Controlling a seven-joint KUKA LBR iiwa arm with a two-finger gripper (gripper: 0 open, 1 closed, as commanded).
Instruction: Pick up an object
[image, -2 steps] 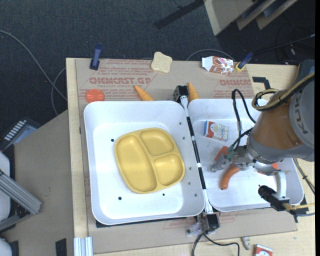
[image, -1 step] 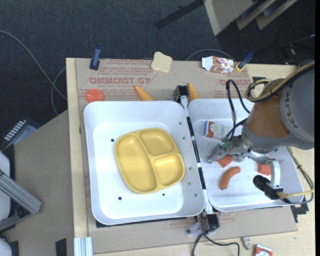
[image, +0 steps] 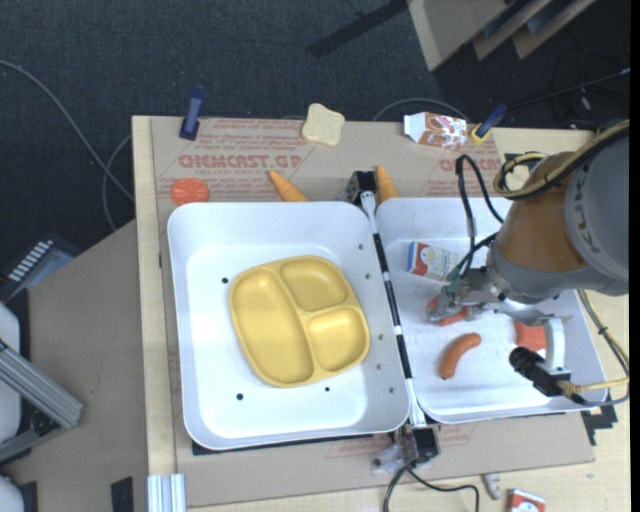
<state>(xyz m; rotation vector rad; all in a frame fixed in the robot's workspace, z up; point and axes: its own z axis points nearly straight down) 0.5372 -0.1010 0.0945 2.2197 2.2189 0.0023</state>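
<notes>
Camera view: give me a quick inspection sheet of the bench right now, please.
Surface: cardboard-topped bench bearing left white bin and right white bin.
Job's things: orange-red sausage, small white carton in right bin.
Clutter: yellow three-section plate in left bin; beige bread slice, crumpled white wrapper on bench.
Grippers: gripper low in right bin above the sausage.
Cables: black cable by the arm.
Surroundings: dark carpet.
</notes>
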